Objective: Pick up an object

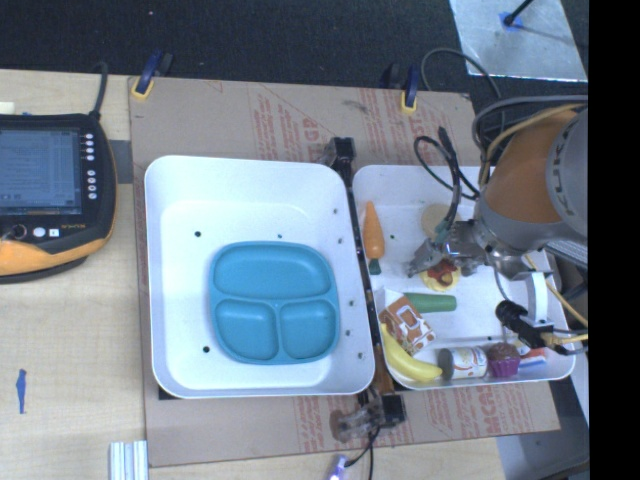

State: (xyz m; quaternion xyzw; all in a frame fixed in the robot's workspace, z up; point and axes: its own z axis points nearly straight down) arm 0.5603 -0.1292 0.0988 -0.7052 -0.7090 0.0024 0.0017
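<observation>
I've got the gripper (432,259) low in the right bin (400,183), just above the green cucumber (430,303) and right of the carrot (373,230). Can't tell its state. Looks like the reach-in step; next it needs to settle on one object.

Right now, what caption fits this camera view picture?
End effector hovers over toy food in the right bin; blue divided plate sits in the left bin.
</observation>
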